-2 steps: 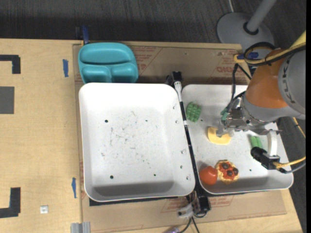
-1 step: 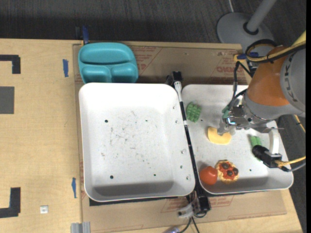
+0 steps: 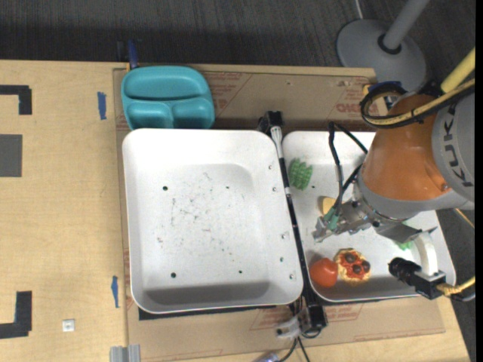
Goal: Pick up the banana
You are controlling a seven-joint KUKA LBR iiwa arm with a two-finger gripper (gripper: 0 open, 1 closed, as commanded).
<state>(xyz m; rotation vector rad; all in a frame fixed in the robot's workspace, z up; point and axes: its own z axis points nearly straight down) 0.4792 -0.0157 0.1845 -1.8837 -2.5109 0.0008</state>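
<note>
Gripper [image 3: 330, 225], grip unclear, reaches low into right bin [image 3: 343, 291] over banana [image 3: 327, 204].

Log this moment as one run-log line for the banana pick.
task: pick banana | pincer: low in right bin | banana: mostly hidden beside pincer | nearby: tomato, green toy | grasp: unconfirmed

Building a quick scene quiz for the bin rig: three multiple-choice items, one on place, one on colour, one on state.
1. Which bin holds the green toy?
A) left bin B) right bin C) teal tray
2. The round item in the right bin's near corner is
A) red B) blue C) black
3. The arm is
A) parked off the bench B) over the left bin C) over the right bin

Key: 1 B, it lies right of the divider. 2 A, it is plainly red. 3 C, the orange band hangs above the right bin.
</note>
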